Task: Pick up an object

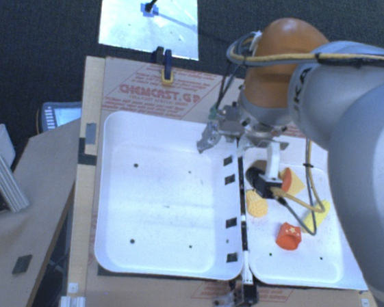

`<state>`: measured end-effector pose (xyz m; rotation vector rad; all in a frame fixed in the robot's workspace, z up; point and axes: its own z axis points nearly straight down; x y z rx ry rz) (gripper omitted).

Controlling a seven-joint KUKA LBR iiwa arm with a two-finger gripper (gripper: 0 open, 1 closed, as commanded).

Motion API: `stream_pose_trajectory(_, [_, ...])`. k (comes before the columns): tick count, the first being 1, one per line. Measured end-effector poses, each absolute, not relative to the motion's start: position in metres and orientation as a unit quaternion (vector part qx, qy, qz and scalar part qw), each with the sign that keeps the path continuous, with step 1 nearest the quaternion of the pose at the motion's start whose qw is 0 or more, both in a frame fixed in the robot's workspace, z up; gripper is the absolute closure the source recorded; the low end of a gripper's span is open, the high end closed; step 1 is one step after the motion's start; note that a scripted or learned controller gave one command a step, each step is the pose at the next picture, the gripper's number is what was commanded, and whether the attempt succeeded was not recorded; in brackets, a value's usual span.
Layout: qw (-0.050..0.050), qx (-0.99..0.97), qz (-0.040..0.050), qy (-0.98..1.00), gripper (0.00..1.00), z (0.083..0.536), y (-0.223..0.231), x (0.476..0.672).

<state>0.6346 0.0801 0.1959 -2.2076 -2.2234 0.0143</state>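
Observation:
My gripper [208, 141] hangs over the far right corner of the left bin [119, 244], close to the divider between the two bins. I see nothing under it or in it. The loose objects all lie in the right bin [330, 272]: a yellow textured piece [257, 206] by the divider, a red-orange block [288, 237] nearer the front, an orange and yellow piece [291, 181] further back, and a small yellow piece [321, 211] partly behind a cable. The arm's bulk hides the right bin's far side.
A cardboard sheet [158, 92] lies under the bins, with a black and yellow clamp [166, 65] at its far edge. A shiny metal plate [150, 14] sits beyond it. A wooden side table [31, 200] with a metal rail stands on the left.

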Motion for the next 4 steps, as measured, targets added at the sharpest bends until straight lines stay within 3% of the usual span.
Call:
stream_pose_trajectory(1, [-0.001,-0.705,-0.0015,-0.709,0.00,0.184,0.101,0.670])
stream_pose_trajectory(2, [0.000,-0.705,-0.0027,-0.709,0.00,0.282,0.108,0.575])
stream_pose_trajectory(3, [-0.002,-0.703,-0.0046,-0.711,0.00,0.170,0.195,0.672])
stream_pose_trajectory(4, [0.002,-0.704,0.0009,-0.710,0.00,0.079,0.237,0.667])
